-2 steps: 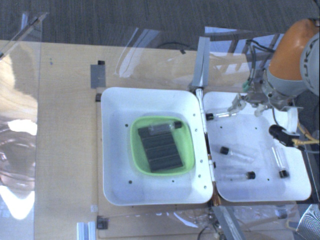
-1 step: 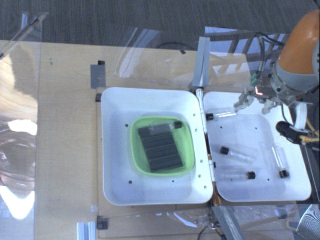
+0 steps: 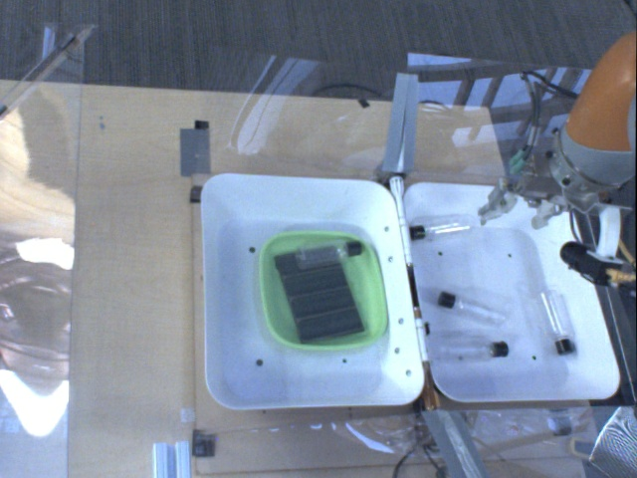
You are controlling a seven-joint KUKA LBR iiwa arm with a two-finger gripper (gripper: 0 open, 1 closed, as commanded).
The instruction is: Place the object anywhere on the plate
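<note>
Hanging above the far edge of the right shallow white bin (image 3: 597, 381), the claw (image 3: 520, 202) shows two pale metal fingers (image 3: 495, 205) spread wide apart with nothing between them. The grey arm with its orange band (image 3: 605, 98) rises behind the claw, toward the far right corner of that bin.

Inside the right bin lie four clear glass vials with black caps. One vial (image 3: 438, 230) rests against the bin's far left corner, just beside the divider. A second vial (image 3: 468, 308) lies near the bin's middle, its cap pointing left. A third vial (image 3: 473, 348) sits close to the near wall of the bin, cap to the right. A fourth vial (image 3: 556, 320) lies by the bin's right wall, cap toward the near side.

Left of this bin, touching it along the divider, sits the left shallow white bin (image 3: 224, 366). At its centre rests a lime-green square plastic plate (image 3: 271, 297). On the plate lies a dark ribbed rectangular block (image 3: 318, 302), and a fifth capped vial (image 3: 326, 255) lies across the block's far end, well apart from the claw.
</note>
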